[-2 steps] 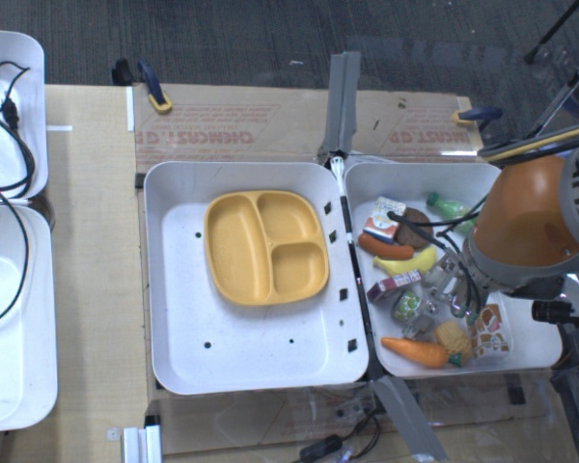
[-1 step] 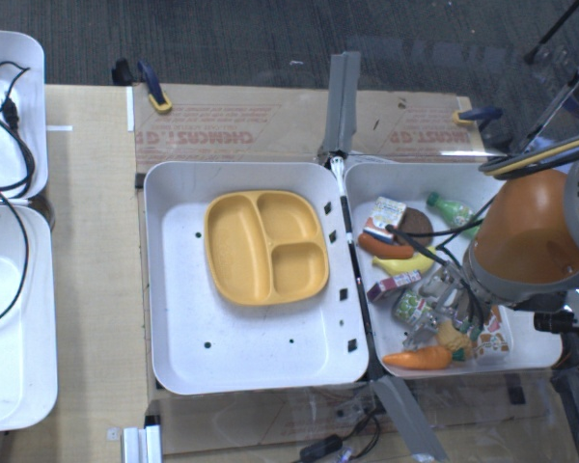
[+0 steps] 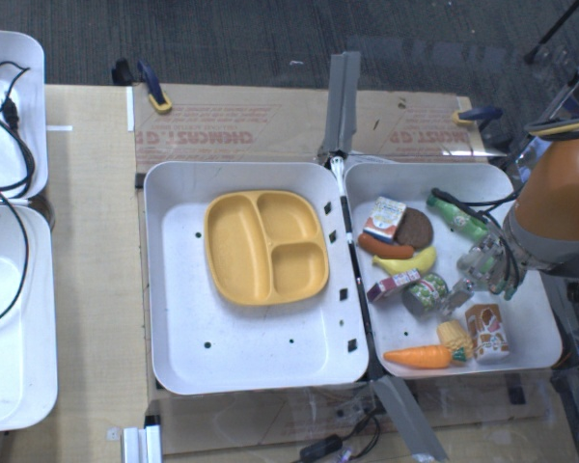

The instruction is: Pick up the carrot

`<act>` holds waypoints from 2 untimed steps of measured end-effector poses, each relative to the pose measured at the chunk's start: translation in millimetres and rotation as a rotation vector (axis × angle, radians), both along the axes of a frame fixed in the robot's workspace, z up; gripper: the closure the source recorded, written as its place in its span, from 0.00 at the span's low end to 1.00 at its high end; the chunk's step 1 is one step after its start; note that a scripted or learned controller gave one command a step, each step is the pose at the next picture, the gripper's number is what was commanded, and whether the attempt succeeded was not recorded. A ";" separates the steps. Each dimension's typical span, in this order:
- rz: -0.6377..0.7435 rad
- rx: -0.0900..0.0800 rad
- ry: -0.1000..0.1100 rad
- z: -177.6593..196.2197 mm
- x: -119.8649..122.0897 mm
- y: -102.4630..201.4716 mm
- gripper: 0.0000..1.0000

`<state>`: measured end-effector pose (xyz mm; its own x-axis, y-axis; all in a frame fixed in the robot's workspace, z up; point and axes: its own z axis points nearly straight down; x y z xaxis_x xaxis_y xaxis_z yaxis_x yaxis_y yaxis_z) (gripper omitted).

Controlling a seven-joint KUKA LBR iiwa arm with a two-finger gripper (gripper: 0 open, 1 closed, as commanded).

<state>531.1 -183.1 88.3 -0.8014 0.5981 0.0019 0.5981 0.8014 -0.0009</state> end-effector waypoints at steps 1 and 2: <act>0.475 -0.010 -0.026 6.6 -44.8 47.1 0.00; 0.471 -0.002 -0.014 10.7 -46.5 47.3 1.00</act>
